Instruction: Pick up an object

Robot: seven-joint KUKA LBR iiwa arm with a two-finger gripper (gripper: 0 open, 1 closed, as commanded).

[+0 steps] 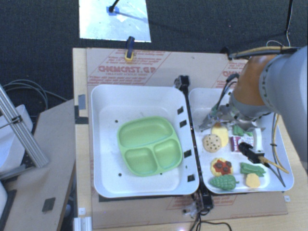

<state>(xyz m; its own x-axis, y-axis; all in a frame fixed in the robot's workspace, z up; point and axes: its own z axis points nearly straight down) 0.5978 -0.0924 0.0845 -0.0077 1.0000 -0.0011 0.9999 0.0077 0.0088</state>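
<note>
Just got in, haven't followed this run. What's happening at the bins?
The arm's gripper is down in the right bin, among toy food: a cookie, a small pizza and a green bumpy piece. Nothing is visibly held. The left bin holds a green divided tray.

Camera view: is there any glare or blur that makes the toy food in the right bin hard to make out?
Camera view: lighting is even and soft; the right bin shows no strong glare, the cookie and pizza slice read clearly. The gripper area is cluttered and slightly soft. The green divided tray is sharp.
</note>
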